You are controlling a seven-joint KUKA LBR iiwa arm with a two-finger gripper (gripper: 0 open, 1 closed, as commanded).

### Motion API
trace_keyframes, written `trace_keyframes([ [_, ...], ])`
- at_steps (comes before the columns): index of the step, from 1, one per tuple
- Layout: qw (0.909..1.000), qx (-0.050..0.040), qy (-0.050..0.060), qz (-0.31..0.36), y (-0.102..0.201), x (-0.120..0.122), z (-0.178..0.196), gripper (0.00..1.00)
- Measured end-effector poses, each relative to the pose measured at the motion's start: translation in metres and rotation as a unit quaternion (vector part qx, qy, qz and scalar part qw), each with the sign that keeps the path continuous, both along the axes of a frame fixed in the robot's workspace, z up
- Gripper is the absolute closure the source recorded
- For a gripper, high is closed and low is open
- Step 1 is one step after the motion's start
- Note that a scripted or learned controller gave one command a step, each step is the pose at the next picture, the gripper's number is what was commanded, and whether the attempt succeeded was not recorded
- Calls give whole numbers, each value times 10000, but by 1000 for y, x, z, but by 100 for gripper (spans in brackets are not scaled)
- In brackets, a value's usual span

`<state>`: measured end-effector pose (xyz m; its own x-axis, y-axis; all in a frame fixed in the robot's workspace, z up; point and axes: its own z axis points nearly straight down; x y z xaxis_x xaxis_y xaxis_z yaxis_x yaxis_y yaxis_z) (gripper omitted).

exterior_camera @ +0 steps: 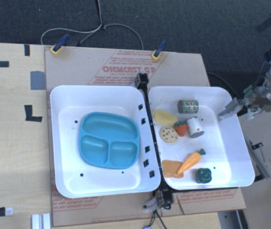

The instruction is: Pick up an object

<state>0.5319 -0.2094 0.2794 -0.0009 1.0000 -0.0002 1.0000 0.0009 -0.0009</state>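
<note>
The right bin [231, 142] holds several small items. A green-labelled can [188, 106] lies at the back, with a yellow piece [164, 117], a red strawberry [180, 128] and a white cup [195, 127] in front of it. A round cookie [168, 134] lies left of the strawberry. Nearer the front are an orange carrot [191, 160], a tan bread slice [171, 168] and a dark green piece [203, 175]. My gripper [229, 109] hangs over the right bin's back right rim, right of the can and apart from every item.
The left bin [64, 128] holds a blue divided plate [109, 140]. A black divider [147, 128] runs between the bins. Two clamps [58, 46] [158, 49] pin the cardboard sheet at the back, and a cable loops behind them.
</note>
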Motion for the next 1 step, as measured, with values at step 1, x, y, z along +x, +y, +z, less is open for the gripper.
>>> trace_keyframes([
  [1,10000,40,80,20,72,-30,-150,0],
])
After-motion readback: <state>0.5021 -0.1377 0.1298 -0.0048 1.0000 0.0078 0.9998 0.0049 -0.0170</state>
